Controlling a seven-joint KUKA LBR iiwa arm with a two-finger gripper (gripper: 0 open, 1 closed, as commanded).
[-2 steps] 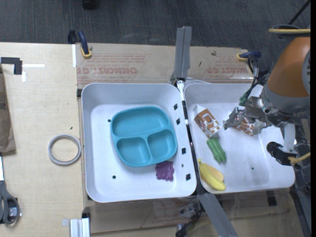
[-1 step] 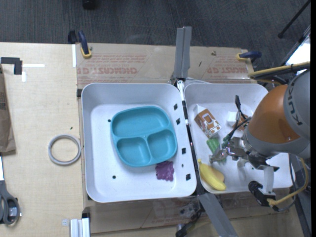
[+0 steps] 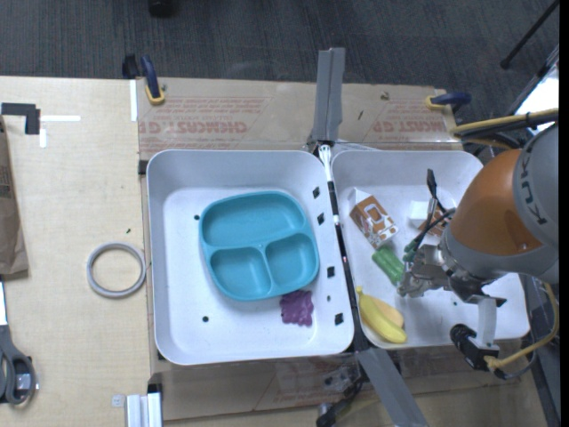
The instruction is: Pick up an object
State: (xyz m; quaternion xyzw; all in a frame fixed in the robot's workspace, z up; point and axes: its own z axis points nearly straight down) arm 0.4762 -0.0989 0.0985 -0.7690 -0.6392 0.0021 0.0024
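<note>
Grey arm (image 3: 542,181), orange band (image 3: 498,207), black cables (image 3: 433,205)

A grey tape ring (image 3: 116,269) lies flat on the bench (image 3: 71,194), near its left edge and well apart from the bins. Scissors (image 3: 15,372) sit at the bench's lower left corner, partly cut off by the frame. A brown paper bag (image 3: 11,212) lies along the left edge. A sheet of printed cardboard (image 3: 231,118) runs along the far edge, held by a blue-and-yellow clamp (image 3: 151,80) near its left end and another clamp (image 3: 449,101) toward its right.
</note>
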